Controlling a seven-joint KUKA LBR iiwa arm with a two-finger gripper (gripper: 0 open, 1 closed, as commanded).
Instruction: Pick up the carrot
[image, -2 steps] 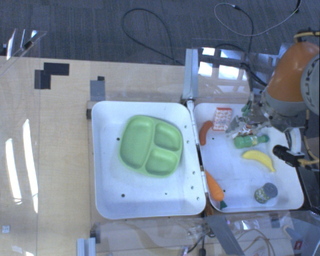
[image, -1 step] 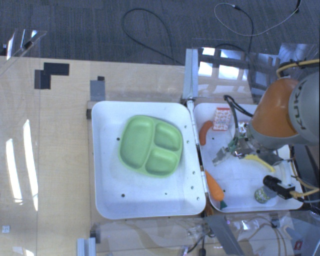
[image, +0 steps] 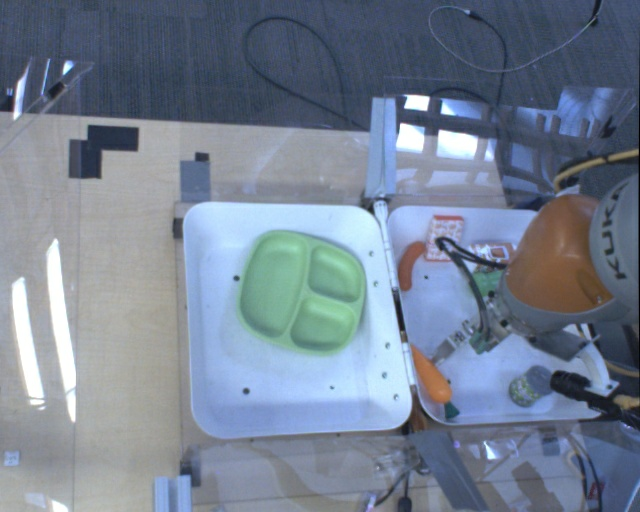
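The carrot (image: 430, 374) is orange with a small green tip and lies against the lower left wall of the right bin (image: 470, 410), pointing down and to the right. My gripper (image: 452, 343) hangs in the right bin just above and to the right of the carrot's upper end, close to it. The arm's orange band (image: 558, 256) and grey wrist cover the right part of that bin. Nothing is visibly held.
The left bin (image: 220, 400) holds a green divided plate (image: 301, 290). In the right bin lie a red-orange sausage-shaped item (image: 409, 262) near the dividing wall, a red-and-white packet (image: 445, 234) at the back, and a greenish ball (image: 523, 389) at the front right. Cables run across the wrist.
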